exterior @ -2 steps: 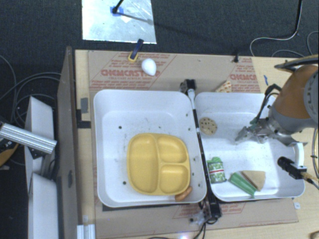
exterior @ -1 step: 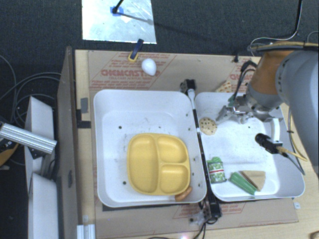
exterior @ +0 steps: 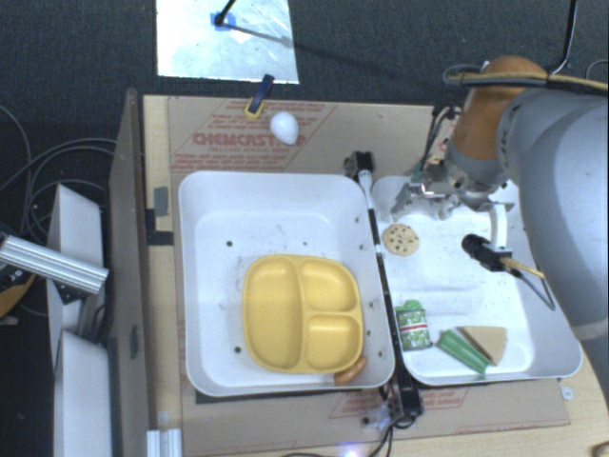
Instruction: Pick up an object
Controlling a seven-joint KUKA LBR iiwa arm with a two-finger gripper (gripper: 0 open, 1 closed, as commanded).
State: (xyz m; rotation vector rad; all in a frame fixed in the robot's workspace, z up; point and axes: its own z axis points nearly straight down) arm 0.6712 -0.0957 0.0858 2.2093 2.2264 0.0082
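Note:
In the right bin [exterior: 547, 350] a round chocolate-chip cookie [exterior: 401, 240] lies near the left wall. A small green and white can [exterior: 413, 325] stands toward the front, beside a green stick [exterior: 462, 351] and a tan wedge [exterior: 486, 341]. My gripper [exterior: 425, 198] hangs over the bin's back left corner, just behind the cookie and apart from it. Nothing shows between its tips. The left bin [exterior: 209, 255] holds a yellow divided plate [exterior: 303, 312] with a small brown sausage-like piece [exterior: 349, 372] at its front edge.
The grey arm with its orange band [exterior: 490, 112] covers the right bin's back right part. A white egg-shaped thing [exterior: 284, 127] and a blue and yellow clip [exterior: 258, 98] lie on the cardboard behind the left bin. Cables trail at the far left.

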